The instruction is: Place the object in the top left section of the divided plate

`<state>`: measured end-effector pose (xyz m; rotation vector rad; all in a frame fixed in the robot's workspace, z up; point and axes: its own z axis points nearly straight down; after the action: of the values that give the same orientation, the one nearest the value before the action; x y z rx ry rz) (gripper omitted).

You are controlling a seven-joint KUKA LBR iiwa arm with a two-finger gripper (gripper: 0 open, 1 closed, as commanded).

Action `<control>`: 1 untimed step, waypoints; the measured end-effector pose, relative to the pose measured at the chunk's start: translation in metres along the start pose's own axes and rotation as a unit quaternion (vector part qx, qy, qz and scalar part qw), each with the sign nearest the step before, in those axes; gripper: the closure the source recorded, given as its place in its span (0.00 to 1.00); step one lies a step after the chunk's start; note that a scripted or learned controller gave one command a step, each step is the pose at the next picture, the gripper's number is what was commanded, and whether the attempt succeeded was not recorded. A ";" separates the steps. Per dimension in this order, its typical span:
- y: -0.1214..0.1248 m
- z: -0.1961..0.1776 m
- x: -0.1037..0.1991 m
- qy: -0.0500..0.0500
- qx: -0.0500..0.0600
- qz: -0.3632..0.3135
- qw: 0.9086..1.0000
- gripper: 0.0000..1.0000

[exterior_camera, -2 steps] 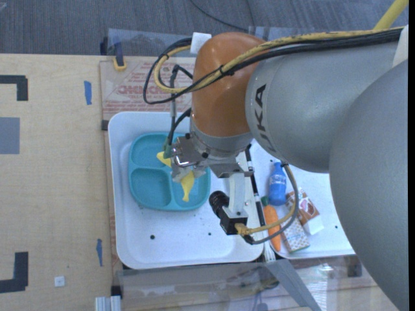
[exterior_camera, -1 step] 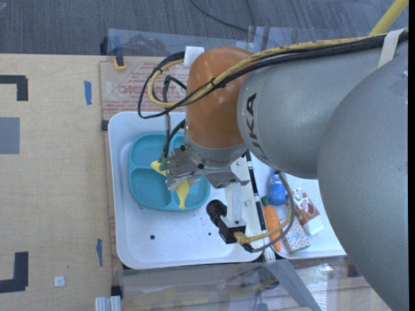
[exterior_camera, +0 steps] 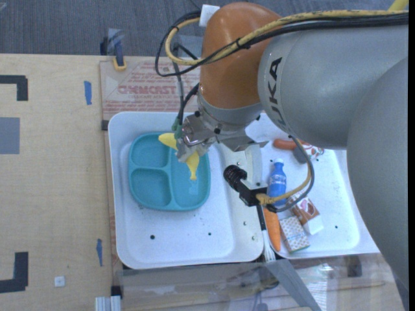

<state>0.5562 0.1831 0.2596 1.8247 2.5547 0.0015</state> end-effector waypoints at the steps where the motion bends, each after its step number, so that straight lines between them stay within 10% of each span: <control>1: -0.016 0.026 0.019 0.001 0.003 0.033 0.999 1.00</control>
<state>0.5349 0.1958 0.2340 1.9095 2.4975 -0.0044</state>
